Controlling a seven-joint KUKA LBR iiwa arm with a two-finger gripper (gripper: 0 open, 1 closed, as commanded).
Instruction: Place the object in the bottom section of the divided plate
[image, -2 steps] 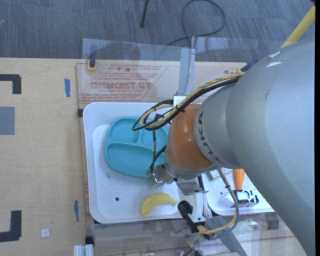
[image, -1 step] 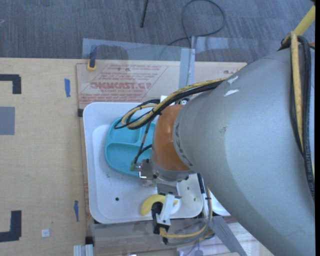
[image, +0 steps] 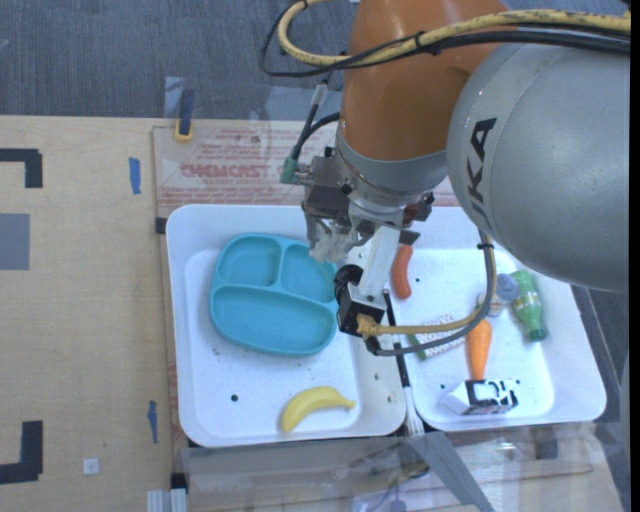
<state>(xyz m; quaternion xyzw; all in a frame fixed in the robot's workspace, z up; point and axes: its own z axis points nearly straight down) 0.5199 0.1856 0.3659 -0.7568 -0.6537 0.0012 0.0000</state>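
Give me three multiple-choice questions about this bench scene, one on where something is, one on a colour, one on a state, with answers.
1. Where is the banana?
A. On the plate
B. In the left bin, below the plate
C. In the right bin

2. What colour is the plate?
A. Blue
B. Red
C. White

3. What lies in the plate's sections?
A. A carrot
B. A bottle
C. Nothing

Answers: 1 B, the banana lies on the left bin's floor near its front edge. 2 A, the plate is light blue. 3 C, all the sections in view are bare; the carrot and bottle lie in the right bin.

Carrot (image: 479, 349), bottle (image: 528, 305), sausage (image: 402, 272) (right bin (image: 580, 385)).
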